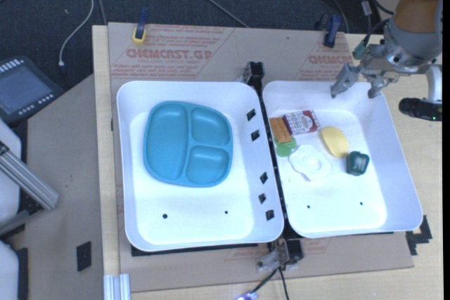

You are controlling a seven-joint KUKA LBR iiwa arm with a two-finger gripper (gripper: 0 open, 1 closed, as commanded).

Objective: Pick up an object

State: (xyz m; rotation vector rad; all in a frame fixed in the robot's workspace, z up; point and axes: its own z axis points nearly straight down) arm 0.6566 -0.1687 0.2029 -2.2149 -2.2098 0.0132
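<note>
My gripper (358, 86) hangs open above the far edge of the right bin (394, 172), its two fingers spread with nothing between them. Below it in that bin lie a red and white packet (301, 121), an orange block (280, 128), a green piece (285, 147), a white lump (309, 164), a yellow lemon-like object (335, 140) and a dark teal object (357, 163). All of these sit nearer to the camera than the gripper, which touches none of them.
The left bin (140, 207) holds a blue divided plate (188, 144). A black clamp (253, 72) sits where the two bins meet at the back. Cables run over the dark floor behind the bench.
</note>
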